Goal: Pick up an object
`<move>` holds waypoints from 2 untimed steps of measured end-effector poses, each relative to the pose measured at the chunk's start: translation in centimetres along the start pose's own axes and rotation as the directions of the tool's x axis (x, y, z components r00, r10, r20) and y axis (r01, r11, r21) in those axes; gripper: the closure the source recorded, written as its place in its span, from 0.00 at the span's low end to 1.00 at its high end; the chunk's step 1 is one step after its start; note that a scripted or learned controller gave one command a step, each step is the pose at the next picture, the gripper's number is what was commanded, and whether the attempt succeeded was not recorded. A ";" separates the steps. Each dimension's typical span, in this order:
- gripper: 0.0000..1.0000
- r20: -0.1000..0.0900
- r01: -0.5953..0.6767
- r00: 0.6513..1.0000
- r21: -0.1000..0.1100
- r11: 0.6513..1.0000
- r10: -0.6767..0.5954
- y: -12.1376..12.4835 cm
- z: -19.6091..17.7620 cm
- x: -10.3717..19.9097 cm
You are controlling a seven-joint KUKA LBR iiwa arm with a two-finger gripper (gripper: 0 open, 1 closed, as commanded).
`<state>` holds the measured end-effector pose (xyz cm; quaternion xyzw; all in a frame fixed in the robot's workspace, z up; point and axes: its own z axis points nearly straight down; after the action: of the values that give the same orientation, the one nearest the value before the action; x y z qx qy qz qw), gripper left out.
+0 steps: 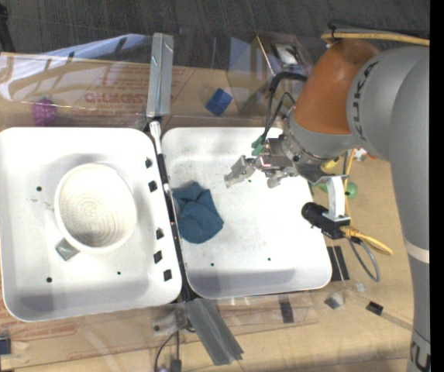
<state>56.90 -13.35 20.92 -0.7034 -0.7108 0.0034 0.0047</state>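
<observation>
A crumpled dark blue cloth (198, 215) lies at the left side of the right bin (283, 273), close to the divider. In the left bin (20, 285) sits a white round woven dome (94, 204), with a small grey piece (67, 248) at its lower left edge. My gripper (256, 175) hangs over the upper middle of the right bin, up and to the right of the blue cloth and apart from it. Its fingers stand open with nothing between them.
Behind the bins, a blue cube (220, 101) and a purple thing (45, 112) lie on the cardboard under clear plastic. The arm's grey and orange body (345, 107) covers the right bin's upper right corner. Yellow-handled pliers (365, 241) lie right of the bin.
</observation>
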 end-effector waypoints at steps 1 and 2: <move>0.00 0.000 -0.089 0.996 0.001 0.996 0.089 -2.3 10.8 2.1; 0.00 0.000 -0.023 1.000 -0.006 1.000 0.023 -3.9 12.0 3.4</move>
<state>52.83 -9.94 8.93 -0.7114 -0.7028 0.0015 0.0024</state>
